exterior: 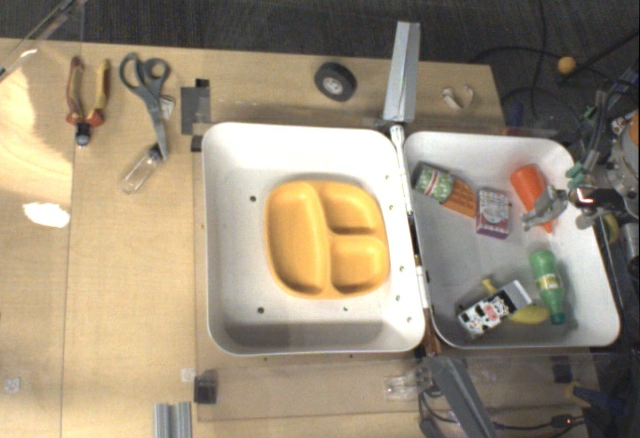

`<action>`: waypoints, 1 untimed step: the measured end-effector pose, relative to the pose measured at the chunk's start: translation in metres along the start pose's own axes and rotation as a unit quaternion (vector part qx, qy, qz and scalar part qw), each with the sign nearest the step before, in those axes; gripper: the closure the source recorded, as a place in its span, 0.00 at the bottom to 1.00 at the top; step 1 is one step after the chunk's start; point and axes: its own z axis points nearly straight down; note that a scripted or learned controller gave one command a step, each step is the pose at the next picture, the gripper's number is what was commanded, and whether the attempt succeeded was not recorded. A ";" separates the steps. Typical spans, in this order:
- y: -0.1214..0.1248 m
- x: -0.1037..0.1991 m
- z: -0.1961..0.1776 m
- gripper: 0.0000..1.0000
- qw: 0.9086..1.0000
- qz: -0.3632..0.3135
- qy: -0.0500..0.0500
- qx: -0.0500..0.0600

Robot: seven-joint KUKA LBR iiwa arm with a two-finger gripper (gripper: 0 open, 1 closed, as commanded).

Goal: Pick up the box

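A small purple box (492,211) lies in the middle of the right bin (600,331). Toward that bin's front edge lies a black-and-white patterned carton (488,312). My gripper (545,212) reaches in from the right edge and hangs over the bin's right side, a short way right of the purple box and just below an orange object (526,185). I see nothing held in it. The arm behind it is mostly cut off by the frame edge.
The right bin also holds a green can (434,181) with an orange piece beside it, a green bottle (548,282) and a yellow item (527,315). A yellow divided tray (327,236) sits in the left bin (230,226). Scissors, pliers and a tape roll lie on the bench behind.
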 end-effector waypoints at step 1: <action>0.064 0.041 0.082 0.00 1.000 -0.031 0.000 0.001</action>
